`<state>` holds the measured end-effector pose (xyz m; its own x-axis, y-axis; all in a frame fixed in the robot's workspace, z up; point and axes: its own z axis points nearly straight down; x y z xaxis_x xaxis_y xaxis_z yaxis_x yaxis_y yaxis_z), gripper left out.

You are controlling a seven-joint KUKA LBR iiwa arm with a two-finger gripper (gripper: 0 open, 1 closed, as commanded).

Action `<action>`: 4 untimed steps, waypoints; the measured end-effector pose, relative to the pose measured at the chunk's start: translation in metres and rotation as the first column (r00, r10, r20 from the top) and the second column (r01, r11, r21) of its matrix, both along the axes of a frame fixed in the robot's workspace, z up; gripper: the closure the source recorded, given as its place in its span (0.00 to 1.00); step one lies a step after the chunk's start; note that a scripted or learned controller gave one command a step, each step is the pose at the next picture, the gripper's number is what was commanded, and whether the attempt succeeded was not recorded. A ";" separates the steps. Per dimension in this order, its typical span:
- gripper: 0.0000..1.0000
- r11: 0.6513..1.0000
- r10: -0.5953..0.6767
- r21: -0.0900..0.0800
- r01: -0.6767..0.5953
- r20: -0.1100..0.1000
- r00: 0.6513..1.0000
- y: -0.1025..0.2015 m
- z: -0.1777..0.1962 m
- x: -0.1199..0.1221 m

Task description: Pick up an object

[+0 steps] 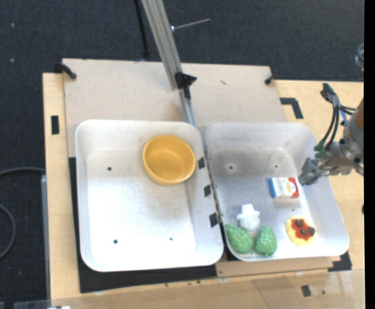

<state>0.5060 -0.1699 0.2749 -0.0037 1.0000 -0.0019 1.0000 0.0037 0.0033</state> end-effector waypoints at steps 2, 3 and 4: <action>1.00 1.000 -0.001 0.002 0.001 -0.002 1.000 0.106 0.005 0.023; 1.00 1.000 0.003 0.002 -0.003 -0.003 1.000 0.163 -0.002 0.027; 1.00 1.000 0.002 0.001 -0.002 -0.003 1.000 0.215 -0.019 0.044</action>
